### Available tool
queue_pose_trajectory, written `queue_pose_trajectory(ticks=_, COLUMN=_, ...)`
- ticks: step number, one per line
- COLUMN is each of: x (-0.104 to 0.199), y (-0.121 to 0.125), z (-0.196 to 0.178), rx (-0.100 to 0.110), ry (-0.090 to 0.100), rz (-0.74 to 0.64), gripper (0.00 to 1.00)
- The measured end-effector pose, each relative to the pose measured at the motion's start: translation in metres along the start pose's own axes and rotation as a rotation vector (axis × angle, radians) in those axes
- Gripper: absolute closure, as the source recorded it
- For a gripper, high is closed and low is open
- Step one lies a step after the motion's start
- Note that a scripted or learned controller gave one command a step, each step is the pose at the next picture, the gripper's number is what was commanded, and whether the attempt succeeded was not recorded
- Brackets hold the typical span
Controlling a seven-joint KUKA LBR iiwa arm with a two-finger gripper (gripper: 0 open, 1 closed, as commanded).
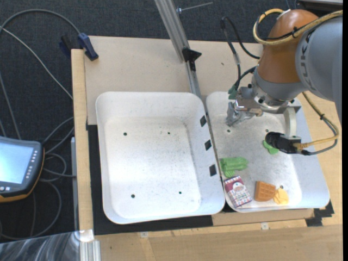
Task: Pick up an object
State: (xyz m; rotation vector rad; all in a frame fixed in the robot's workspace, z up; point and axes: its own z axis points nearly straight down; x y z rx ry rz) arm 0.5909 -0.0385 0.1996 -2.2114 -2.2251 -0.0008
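1. Two-finger metal gripper [232, 117] hangs over the far-left part of the right shallow white bin [310, 145], fingers pointing down at the speckled floor. Nothing visible between the fingers. Can't tell if they're spread or pressed together; they're too small and blurred.
2. Above it: grey arm with orange band [288, 29], coming in from the right, covering the bin's far-right corner. Black cables loop around the wrist.
3. Small green object [271, 144] lies right of the gripper, partly under a black cable fitting [285, 142] with a yellow-tipped lead. Apart from the fingers.
4. Crumpled light-green soft piece [233, 164] lies near the bin's left wall, nearer the camera than the gripper, not touching it.
5. Flat red-and-white printed packet [237, 192] sits at the near-left corner, just beside the green piece.
6. Orange waffle-textured wedge [265, 191] is right of the packet; small yellow chunk [281, 197] touches it on the right.
7. Left shallow white bin [109, 145] sits alongside, black clips on the shared edge.
8. Slanted aluminium bar [171, 23] crosses the bench top; blue clamp [87, 45] at the far-left bench corner; handheld pendant with lit screen [16, 167] off the left.
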Motion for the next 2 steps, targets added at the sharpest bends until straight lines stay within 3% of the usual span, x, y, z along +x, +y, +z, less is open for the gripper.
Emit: queue_pose_trajectory(ticks=2, x=0.107, y=-0.006, z=-0.018, rx=-0.005, ry=0.0, rz=-0.002, gripper=1.0)
